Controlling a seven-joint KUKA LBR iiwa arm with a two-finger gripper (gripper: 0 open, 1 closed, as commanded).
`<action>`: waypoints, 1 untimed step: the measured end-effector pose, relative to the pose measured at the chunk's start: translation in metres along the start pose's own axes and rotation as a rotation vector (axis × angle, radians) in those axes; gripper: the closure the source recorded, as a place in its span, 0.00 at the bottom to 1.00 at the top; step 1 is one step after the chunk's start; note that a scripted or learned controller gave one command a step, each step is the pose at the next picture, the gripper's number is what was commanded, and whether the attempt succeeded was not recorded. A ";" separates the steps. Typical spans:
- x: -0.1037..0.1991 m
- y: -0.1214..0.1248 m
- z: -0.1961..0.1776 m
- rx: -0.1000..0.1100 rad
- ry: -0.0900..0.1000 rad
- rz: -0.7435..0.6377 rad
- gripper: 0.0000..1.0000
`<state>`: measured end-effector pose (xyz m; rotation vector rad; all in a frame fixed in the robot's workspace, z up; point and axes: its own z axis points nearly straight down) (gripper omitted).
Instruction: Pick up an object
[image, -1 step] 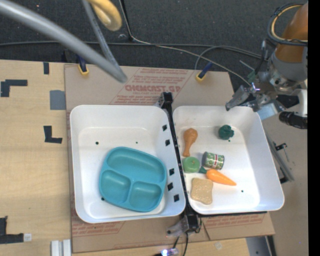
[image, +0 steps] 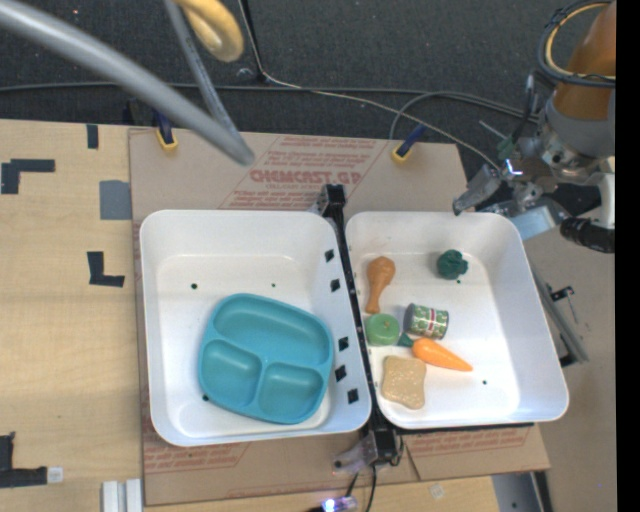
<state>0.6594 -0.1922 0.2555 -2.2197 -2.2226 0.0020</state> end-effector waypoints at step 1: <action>-0.005 0.007 0.059 0.004 -0.001 0.000 0.00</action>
